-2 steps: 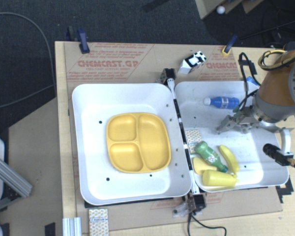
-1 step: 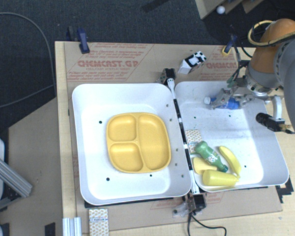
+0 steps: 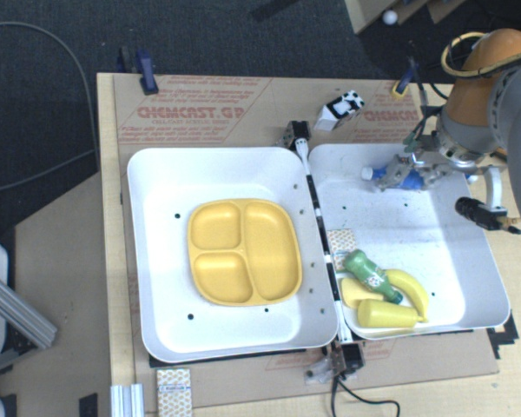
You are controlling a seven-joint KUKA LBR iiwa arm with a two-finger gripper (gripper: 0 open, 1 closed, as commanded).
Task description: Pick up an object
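The right bin holds a cluster in its near-left corner: a green bottle, a banana, a yellow cup on its side and a pale yellow piece. A small patterned packet lies just beyond them by the bin's left wall. My gripper hangs low over the far part of the right bin, well away from the cluster. A small blue shape sits at its tip; whether that is a loose object or part of the gripper is unclear.
In the left bin lies a yellow divided plate. The arm's orange band and grey wrist stand over the right bin's far-right corner. A black-and-white clip lies on the cardboard behind the bins.
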